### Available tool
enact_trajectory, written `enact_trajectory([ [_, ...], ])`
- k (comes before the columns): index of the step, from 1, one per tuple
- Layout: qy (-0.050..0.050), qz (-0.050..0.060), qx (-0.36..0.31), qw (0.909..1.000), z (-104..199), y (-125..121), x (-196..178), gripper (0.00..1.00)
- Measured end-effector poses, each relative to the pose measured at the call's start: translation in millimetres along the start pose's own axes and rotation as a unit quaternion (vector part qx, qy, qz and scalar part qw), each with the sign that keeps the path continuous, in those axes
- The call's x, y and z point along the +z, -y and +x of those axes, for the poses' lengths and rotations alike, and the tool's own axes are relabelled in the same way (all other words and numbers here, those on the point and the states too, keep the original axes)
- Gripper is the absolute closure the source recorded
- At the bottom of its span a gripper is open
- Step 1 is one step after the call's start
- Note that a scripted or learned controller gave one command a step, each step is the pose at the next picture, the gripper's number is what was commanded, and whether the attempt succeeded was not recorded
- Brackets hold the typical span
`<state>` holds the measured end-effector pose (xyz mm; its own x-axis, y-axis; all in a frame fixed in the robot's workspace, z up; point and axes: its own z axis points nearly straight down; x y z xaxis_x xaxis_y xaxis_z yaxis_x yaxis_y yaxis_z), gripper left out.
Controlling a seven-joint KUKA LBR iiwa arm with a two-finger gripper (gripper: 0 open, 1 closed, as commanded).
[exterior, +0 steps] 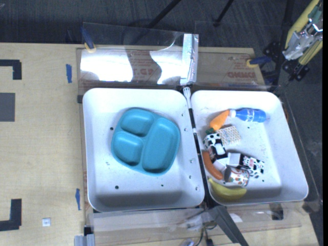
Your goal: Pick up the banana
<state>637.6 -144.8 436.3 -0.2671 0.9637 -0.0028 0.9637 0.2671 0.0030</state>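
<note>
Two shallow white bins sit side by side on the bench, and we begin at their near edges. In the right bin [292, 152], the yellow curved banana [227, 190] lies against the near wall, close to the near left corner, partly tucked under the clutter above it. Just behind it we see a small round patterned object [238, 177] touching the banana's upper edge, a black-and-white spotted item [254, 165] beside that, and an orange curved piece [209, 166] running along the left wall. Farther back lie a black-and-white patterned toy [216, 143], a speckled tan packet [230, 134], and an orange wedge-shaped object [220, 120]. Nearest the far wall rests a blue bottle with a white cap [249, 115], lying on its side. In the left bin [102, 188], a teal plastic divided plate [145, 140] sits around the middle. Beyond the bins, off the far right corner of the bench, we see the gripper [301, 44] on its yellow-green mount, well apart from the banana; we cannot tell how its pincer is set.
</note>
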Motion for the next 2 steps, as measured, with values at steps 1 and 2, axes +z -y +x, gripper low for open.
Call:
enact_trajectory([
  [1,-0.002,0.001,-0.162,0.9868,39.7,-6.5,68.8,1.00],
  [2,0.001,-0.001,-0.255,0.9670,56.7,55.6,-0.3,1.00],
])
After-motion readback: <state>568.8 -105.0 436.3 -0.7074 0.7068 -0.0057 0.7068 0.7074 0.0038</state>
